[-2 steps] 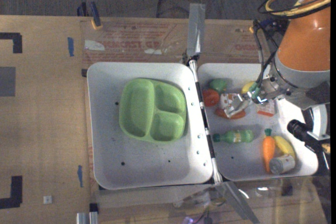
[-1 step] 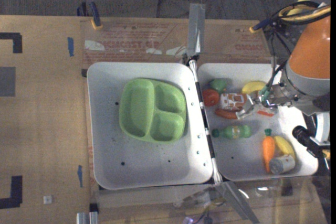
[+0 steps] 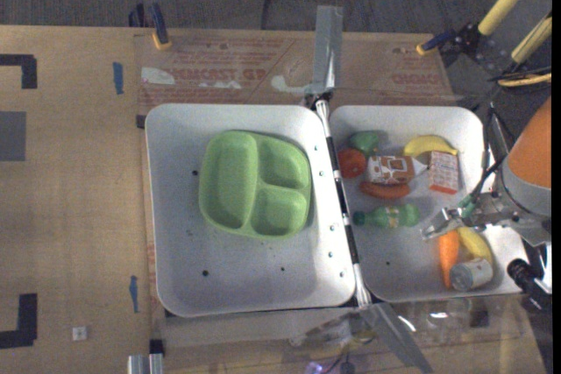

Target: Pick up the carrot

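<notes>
pincer (image 3: 443, 223) just above carrot (image 3: 448, 257)

The grey robot arm (image 3: 536, 188) carries a broad, rounded orange band above its wrist, with paler grey housing below it. The pincer (image 3: 441, 223) is slim bright metal with angular silvery fittings, and thin dark cables run alongside the wrist section.
</notes>
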Tool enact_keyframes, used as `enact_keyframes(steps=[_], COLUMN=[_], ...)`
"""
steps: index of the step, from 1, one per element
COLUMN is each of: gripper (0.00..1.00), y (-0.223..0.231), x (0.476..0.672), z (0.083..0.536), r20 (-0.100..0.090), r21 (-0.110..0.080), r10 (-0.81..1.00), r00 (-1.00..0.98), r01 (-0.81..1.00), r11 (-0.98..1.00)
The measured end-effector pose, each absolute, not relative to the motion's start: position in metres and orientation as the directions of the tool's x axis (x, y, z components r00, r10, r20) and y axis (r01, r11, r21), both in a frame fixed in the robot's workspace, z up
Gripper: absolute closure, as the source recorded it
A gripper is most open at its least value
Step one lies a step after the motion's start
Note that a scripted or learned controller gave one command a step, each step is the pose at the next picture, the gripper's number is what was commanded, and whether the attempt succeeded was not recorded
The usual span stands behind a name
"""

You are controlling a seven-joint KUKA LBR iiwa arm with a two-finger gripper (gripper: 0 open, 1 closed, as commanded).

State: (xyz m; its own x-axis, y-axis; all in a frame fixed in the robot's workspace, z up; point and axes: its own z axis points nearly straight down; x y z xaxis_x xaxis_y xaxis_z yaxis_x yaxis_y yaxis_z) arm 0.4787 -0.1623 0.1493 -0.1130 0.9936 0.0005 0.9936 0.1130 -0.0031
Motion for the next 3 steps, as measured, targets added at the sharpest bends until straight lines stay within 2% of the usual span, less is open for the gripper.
enact_keyframes(steps=[1,2,3], gripper=[0.0,0.0,0.0], y=[-0.116,-0.159,-0.2], x=[0.486,0.482,0.483], z=[0.146,0.088,0.088], r20=[0.002,0.002,-0.005], r21=[-0.003,0.006,0.009], r10=[0.983,1.0,0.973], r00=[-0.184,0.012,-0.23], r01=[0.983,1.0,0.973], r11=[0.184,-0.012,0.23])
